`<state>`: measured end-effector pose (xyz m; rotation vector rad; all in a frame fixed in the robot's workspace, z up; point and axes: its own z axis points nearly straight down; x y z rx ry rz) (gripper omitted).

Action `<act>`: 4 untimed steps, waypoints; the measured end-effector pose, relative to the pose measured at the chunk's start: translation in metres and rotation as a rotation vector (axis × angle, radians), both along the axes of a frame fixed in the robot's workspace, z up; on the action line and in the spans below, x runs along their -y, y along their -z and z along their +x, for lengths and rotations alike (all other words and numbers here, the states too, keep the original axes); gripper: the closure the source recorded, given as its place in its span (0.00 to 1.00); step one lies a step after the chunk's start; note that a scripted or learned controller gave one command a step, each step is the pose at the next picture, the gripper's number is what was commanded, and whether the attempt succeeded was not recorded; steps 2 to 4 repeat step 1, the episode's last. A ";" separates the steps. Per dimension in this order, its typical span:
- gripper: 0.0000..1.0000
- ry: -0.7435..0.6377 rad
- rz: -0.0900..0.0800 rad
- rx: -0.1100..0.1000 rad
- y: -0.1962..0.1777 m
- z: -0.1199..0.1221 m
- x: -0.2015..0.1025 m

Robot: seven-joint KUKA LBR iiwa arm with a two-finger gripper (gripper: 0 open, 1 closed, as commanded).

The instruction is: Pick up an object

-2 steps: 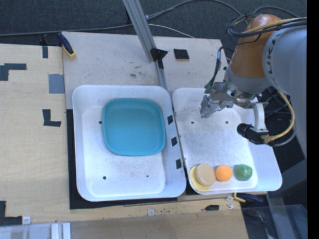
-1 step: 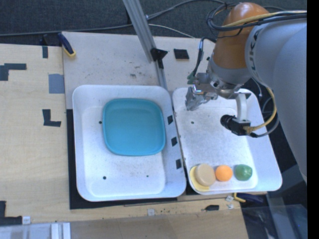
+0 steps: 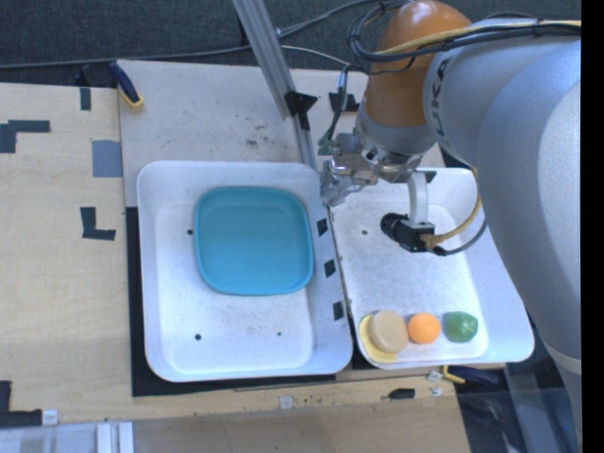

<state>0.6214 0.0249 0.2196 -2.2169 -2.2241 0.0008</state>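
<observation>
1. Pincer poised just off the upper right corner of the blue plate, above the shared ridge of the two bins. Spread or closed: cannot tell from this slant. Nothing seen clamped in it.
2. Candidates for picking, all right of the plate and nearer the camera, lined up along the near wall of the right bin: a beige disc closest to the plate, then an orange ball, then a green ball. Well apart from the pincer, all three.
3. Likely trouble if lowered here: landing on the ridge beside the plate, closing on air, or jamming against a bin wall.
4. Likely trouble at the plate itself: broad, flat, low in the left bin, with little edge to bite on, so probably a slip or a scrape.
5. Likely trouble at the row of three: balls round and touching or nearly so, prone to roll or squirt out under a squeeze; near wall crowding the approach; disc seemingly resting on something yellow, hence possibly unsteady.
6. Also worth watching: a black fitting with a yellow lead hanging right of the plate, able to snag.
7. Beyond the plate: speckled white bin floors, pale wooden bench with dark tape marks to its left, a slanted metal bar and dark carpet behind.
</observation>
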 end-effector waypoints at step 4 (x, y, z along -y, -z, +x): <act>1.00 0.000 0.000 0.000 0.004 0.018 -0.044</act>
